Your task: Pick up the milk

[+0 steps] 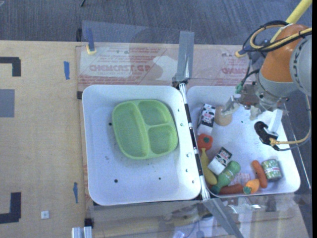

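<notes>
A small black-and-white patterned milk carton [208, 115] stands at the upper left of the right bin [287, 155], against the divider. A second small white carton with a dark end [221, 159] lies tilted lower down, near the bin's middle. My gripper [233, 106] hangs over the upper part of the right bin, just right of the patterned carton and apart from it. A tan rounded thing [224, 118] sits right below the gripper's tip. Nothing can be seen held.
The left bin [96, 172] holds a green divided plate [145, 129]. The right bin also holds a red tomato-like piece [205, 141], a banana [207, 171], a green bottle [229, 173], two carrots [258, 174] and a small can [271, 169]. A black cable [265, 132] dangles from the wrist.
</notes>
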`<state>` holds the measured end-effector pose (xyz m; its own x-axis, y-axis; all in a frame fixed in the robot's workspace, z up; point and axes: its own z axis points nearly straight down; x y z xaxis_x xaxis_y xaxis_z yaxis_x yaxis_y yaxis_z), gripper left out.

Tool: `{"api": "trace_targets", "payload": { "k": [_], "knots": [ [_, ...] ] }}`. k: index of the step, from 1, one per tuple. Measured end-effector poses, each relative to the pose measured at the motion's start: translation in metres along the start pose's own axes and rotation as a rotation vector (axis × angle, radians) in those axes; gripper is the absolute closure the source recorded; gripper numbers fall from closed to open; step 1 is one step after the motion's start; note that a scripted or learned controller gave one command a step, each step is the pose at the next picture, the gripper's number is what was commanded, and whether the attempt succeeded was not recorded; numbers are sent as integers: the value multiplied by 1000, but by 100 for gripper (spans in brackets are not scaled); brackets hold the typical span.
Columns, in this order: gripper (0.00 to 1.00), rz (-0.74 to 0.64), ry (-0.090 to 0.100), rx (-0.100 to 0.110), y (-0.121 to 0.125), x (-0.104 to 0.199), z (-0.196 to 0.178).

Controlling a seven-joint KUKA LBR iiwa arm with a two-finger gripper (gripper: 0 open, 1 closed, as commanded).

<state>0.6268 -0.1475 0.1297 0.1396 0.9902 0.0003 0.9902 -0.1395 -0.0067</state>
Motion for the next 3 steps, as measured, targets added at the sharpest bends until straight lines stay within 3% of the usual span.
{"api": "trace_targets", "payload": {
  "k": [1, 2, 3],
  "knots": [
    [0, 222, -1, -3, 14, 39, 28],
    [100, 219, -3, 0, 14, 40, 18],
    [100, 128, 1, -10, -60, 44, 43]
  ]
}}
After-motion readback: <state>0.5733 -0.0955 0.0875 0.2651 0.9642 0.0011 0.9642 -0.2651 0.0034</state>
